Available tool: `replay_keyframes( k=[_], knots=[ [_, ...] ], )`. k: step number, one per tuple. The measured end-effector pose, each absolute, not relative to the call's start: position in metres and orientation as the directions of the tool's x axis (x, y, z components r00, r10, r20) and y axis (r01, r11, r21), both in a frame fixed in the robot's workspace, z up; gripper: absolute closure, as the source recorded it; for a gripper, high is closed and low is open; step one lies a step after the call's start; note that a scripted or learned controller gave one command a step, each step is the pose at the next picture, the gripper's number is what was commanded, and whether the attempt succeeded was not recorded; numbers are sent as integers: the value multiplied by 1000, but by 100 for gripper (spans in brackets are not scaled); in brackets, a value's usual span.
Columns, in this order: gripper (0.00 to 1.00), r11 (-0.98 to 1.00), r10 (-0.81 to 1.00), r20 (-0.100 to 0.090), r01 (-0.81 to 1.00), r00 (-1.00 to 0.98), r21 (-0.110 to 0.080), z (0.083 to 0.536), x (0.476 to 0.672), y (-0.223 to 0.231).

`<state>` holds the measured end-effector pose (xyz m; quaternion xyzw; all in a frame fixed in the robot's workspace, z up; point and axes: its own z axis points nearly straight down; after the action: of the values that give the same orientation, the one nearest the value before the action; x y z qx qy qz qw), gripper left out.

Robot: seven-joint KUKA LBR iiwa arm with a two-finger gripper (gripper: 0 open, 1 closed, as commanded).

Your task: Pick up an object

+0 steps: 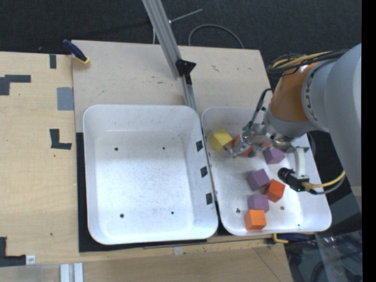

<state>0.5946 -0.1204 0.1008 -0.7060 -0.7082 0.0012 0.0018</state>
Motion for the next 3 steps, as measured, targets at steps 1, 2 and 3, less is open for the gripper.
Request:
replay_keyframes(
  k=[1,2,3],
  knots=[
    [100,1,1000,-1,1000,-1,4,162,591,-122],
    [100,1,1000,0,1000,-1,2,210,584,-125],
    [100,1,1000,0,1000,-1,0,232,584,-125]
  ],
)
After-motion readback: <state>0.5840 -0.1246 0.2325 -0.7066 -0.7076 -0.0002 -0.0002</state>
